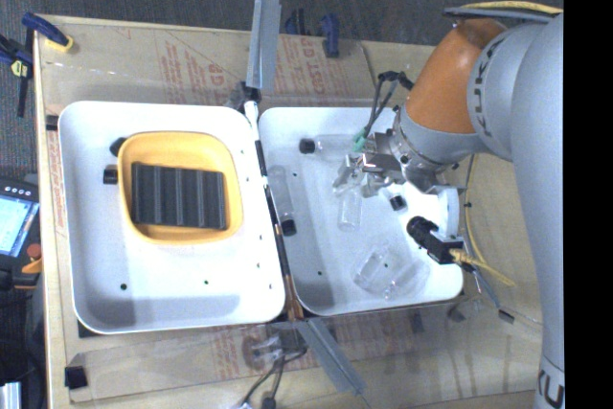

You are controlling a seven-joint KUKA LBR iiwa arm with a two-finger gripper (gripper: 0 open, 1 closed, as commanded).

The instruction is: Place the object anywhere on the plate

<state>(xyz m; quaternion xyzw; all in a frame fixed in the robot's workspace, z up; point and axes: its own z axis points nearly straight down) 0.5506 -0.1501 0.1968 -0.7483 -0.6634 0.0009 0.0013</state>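
Two white bins sit side by side. The left bin (86, 292) holds the yellow plate (177, 141), which carries a dark ridged insert (179, 194). The right bin (316, 287) holds the loose items.

Arm (498, 101) reaches in from the right. The gripper (356, 170) is low over the upper middle of the right bin. Cannot tell whether it is spread or pressed together: the metal parts blur against the white floor. Nothing is visibly pinched.

Likely task item: a clear object (349, 211) lying on the floor of the right bin, just beside the gripper on the near side and well apart from the plate. Contact is uncertain. Its long axis seems to run from the gripper toward the near wall of the bin, tilted only slightly. Which end leads is not readable through the transparent plastic.

Also in the right bin: a second clear piece (385, 271) nearer the front wall, and a small black piece (306, 146) near the far wall.

Judgement: the gripper sits low and next to the clear object because the grasp step is in hand. The carry across the divider to the plate is not yet done. The clear, glossy surface makes a slip plausible.
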